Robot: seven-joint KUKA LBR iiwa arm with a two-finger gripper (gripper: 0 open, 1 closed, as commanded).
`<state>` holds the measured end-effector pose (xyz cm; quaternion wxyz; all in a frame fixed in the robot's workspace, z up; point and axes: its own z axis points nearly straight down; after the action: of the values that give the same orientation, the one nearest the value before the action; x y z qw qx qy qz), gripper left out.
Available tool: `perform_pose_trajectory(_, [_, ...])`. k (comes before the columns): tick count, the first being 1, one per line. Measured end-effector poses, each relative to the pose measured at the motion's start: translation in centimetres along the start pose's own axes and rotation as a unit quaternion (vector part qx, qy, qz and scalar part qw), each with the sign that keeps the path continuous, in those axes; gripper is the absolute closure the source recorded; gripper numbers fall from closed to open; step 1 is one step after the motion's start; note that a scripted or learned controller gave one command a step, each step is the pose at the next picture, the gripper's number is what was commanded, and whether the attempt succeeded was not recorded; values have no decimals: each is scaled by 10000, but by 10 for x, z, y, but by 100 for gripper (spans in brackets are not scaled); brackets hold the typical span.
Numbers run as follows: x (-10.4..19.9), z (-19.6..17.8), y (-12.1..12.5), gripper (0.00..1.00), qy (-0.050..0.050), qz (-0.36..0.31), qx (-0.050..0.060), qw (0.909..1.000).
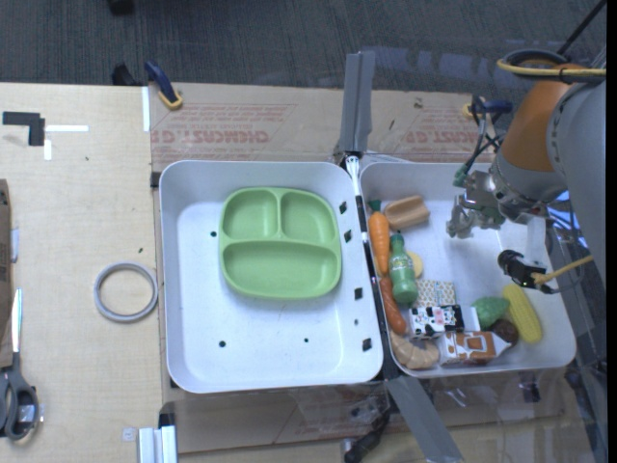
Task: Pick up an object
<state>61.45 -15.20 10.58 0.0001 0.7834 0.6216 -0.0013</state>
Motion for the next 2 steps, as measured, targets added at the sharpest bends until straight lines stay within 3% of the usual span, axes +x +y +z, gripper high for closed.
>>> perform_pose_trajectory(1, [63, -9, 30, 100, -1, 840, -1, 9965])
perform_pose_trajectory(2, [-2, -1, 30, 100, 1, -433, 2, 9991])
